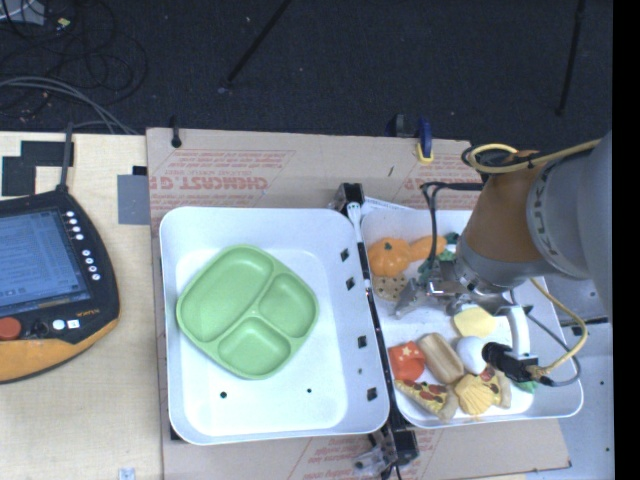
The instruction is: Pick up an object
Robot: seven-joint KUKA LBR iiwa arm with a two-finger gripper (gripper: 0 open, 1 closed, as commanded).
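Observation:
The right bin [563,404] holds several toy foods. An orange piece [391,256] lies at its far left, with a brown speckled piece [389,288] just in front of it. Nearer the front are a red tomato [405,359], a tan roll [441,356], a white egg [470,349], a pale yellow piece [474,321], a pizza slice [425,395] and a yellow ridged piece [476,397]. My gripper [414,295] hangs low over the bin's left half, right beside the brown speckled piece and below the orange one. The arm's wrist hides the bin's back middle.
The left bin [200,420] holds a green divided plate [247,311]. A teach pendant [45,278] lies on the bench at far left. A cable loops from the arm across the right bin's right side [560,340]. Cardboard lies under both bins.

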